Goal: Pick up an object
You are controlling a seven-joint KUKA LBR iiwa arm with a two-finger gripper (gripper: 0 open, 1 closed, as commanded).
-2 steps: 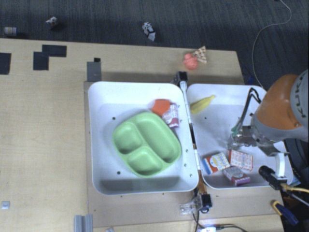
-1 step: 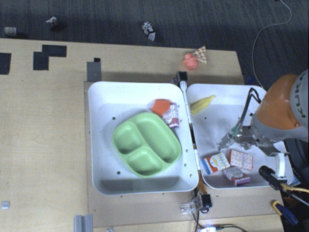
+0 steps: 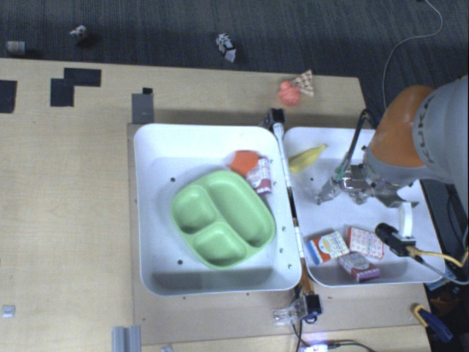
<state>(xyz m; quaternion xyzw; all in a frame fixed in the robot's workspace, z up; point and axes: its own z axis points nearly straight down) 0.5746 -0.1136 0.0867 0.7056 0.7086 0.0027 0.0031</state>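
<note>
My gripper [image 3: 329,191] hangs low over the middle of the right bin [image 3: 315,277], below the grey arm with its orange band [image 3: 399,134]. Nothing shows in its grasp. A yellow banana [image 3: 306,157] lies just up and left of it, near the bin's far left corner. Toward the near wall of that bin lie a white box with blue and orange ends [image 3: 327,246], a red and white packet [image 3: 365,242] and a small pink box [image 3: 359,269].
The left bin [image 3: 146,196] holds a green divided plate [image 3: 222,217], an orange object [image 3: 244,160] and a red and white packet [image 3: 260,176]. A pink ball with a shell-like piece [image 3: 293,91] lies on the bench behind the bins. Cables run along the right.
</note>
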